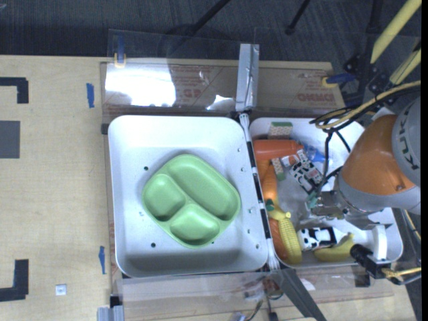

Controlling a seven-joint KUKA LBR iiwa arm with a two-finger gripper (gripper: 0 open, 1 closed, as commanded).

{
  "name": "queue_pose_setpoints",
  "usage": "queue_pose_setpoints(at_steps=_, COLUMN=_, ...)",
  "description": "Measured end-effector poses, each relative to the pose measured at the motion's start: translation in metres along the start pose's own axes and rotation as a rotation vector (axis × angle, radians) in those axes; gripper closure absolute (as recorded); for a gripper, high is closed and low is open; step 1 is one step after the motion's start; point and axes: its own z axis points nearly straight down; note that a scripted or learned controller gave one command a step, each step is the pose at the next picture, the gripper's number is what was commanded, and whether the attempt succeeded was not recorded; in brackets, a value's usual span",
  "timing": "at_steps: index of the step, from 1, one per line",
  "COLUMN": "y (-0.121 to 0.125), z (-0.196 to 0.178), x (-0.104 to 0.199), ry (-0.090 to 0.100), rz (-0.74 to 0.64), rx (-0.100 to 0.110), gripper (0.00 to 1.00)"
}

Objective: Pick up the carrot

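The carrot is a slim orange piece with a green end, lying along the left wall of the right bin. My gripper hangs over the middle of that bin, under the grey wrist and the orange band. It is to the right of the carrot, a short gap away, with nothing seen in it. The wrist hides the bin floor beneath it.
In the right bin lie an orange-red box, a corn cob, a banana, a black-and-white toy and small packets. The left bin holds a green divided plate. Black cables loop above the arm.
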Motion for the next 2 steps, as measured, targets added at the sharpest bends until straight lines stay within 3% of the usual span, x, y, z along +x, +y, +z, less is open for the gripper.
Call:
queue_pose_setpoints(at_steps=1, y=0.0313, z=0.0072, x=-0.0013, ry=-0.001, rz=-0.05, rx=0.005, gripper=1.0)
queue_pose_setpoints(at_steps=2, y=0.0322, z=0.0075, x=-0.0015, ry=-0.002, rz=-0.05, rx=0.002, gripper=0.0)
